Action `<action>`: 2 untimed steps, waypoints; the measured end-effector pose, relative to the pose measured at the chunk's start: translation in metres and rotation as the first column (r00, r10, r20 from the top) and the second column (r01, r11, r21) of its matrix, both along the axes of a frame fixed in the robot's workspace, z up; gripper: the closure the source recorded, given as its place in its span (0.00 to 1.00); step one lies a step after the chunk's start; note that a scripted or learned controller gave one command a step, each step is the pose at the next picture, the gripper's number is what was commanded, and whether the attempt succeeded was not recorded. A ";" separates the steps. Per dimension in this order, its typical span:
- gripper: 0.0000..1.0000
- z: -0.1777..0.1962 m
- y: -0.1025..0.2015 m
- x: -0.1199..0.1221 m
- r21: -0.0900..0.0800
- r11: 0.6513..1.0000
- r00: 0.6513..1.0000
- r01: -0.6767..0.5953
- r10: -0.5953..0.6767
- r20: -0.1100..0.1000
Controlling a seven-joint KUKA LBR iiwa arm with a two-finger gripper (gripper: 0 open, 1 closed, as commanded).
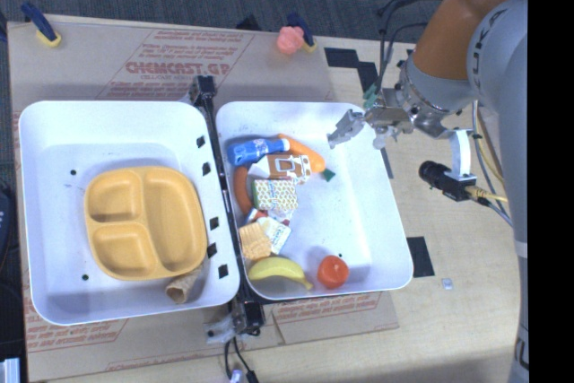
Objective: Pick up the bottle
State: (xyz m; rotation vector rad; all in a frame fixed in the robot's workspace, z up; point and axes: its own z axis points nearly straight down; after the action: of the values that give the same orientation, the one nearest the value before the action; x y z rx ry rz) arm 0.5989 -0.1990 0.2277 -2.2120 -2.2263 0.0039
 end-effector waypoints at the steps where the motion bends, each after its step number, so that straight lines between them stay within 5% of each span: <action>1: 1.00 0.010 0.000 0.000 0.001 1.000 1.000 -0.005 0.005 -0.002; 2: 1.00 -0.115 0.048 -0.056 0.000 0.984 0.984 -0.177 0.177 0.002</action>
State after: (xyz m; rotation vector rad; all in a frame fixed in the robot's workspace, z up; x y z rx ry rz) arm 0.5432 -0.1511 0.1127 -2.0064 -2.4147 0.0022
